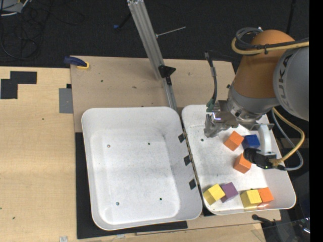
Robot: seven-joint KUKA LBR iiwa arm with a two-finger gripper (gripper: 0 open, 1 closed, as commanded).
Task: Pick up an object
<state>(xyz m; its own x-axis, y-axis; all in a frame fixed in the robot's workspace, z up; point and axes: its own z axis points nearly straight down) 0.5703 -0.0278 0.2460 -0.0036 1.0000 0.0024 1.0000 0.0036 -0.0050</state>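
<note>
Camera view: jaws are hung low over the right bin (202,116), open or closed can't be told. Orange cube (233,140) is sat just beside them, probably the target.

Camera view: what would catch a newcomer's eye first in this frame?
The big grey and orange arm reaching in from the right, its pincer low over the right bin. Next, the bright blocks scattered in that bin: orange and blue near the pincer, yellow and purple along the near edge. The left bin draws the eye by its broad white floor.
</note>
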